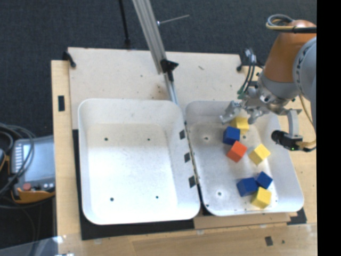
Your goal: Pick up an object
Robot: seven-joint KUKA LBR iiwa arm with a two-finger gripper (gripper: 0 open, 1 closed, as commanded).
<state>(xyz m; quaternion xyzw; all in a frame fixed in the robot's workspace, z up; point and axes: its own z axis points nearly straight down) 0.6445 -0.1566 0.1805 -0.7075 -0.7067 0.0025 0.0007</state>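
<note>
Gripper (pixel 241 112), finger state unclear, over yellow block (pixel 242 123) near right bin's (pixel 200 116) far edge

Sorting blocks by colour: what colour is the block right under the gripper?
Yellow: the block under the gripper, seen in the camera view.

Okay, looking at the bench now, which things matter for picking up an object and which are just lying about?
For the job:
- gripper, over the right bin
- yellow block under the gripper
- blue block
- orange block
- other yellow and blue blocks nearer the front

Lying about:
- left bin
- metal rail
- control pendant at the left edge
</note>
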